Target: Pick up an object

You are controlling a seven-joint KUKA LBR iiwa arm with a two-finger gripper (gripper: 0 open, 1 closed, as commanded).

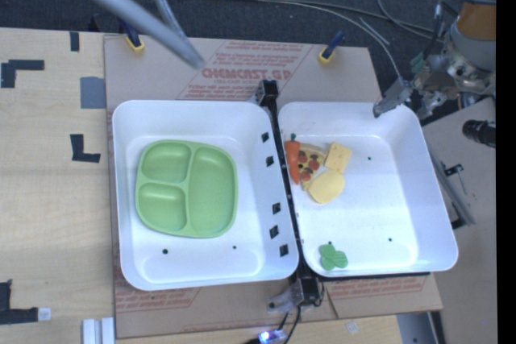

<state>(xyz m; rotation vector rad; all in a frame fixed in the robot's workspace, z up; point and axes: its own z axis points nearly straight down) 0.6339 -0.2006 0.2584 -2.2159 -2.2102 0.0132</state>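
- I see two bins side by side: left bin (129, 254), right bin (419, 197).
- In the left bin, a divided plate (187, 188) lies toward its left edge.
- In the right bin, a pizza slice (303, 162), a cracker (338, 157) and a round chip (326, 188) cluster touching near the left edge.
- A small leafy piece (331, 257) lies near that bin's front edge.
- The gripper (387, 105) sits over its back right corner.

"CHEMCAST GP" on cardboard sheet (242, 64)
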